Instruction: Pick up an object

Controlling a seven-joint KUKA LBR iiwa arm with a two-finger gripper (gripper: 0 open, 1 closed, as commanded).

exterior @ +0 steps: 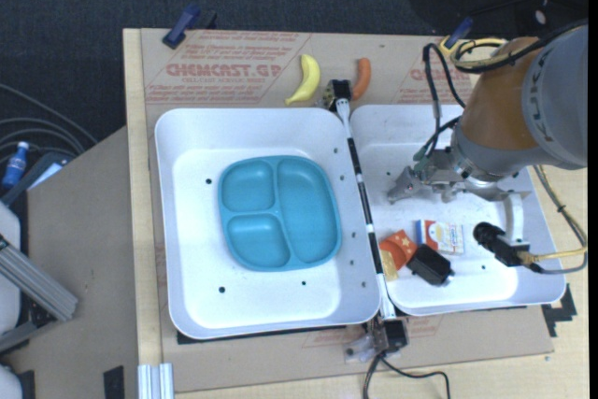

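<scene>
the gripper (pixel 404 189) is hanging low over the middle of the right bin (pixel 397 140), pointing toward the divider. i can't tell from this angle if it's released or clenched, and i'm not seeing it carrying anything. the stuff worth grabbing is bunching up at the near side of that bin: an orange packet (pixel 399 249), a small black block (pixel 431 266) and a white carton (pixel 443 236), all touching or just about. the gripper is sitting apart from them, so i'm guessing it's lining up for a drop onto that pile.

what's getting in the way is the crowding. the packet is lying right beside the bin wall, and the block is leaning against it.

the left bin (pixel 187 201) is holding a blue divided plate (pixel 280 210). a banana (pixel 305 79) and an orange carrot-looking thing (pixel 361 78) are lying on the bench beyond the bins.
</scene>
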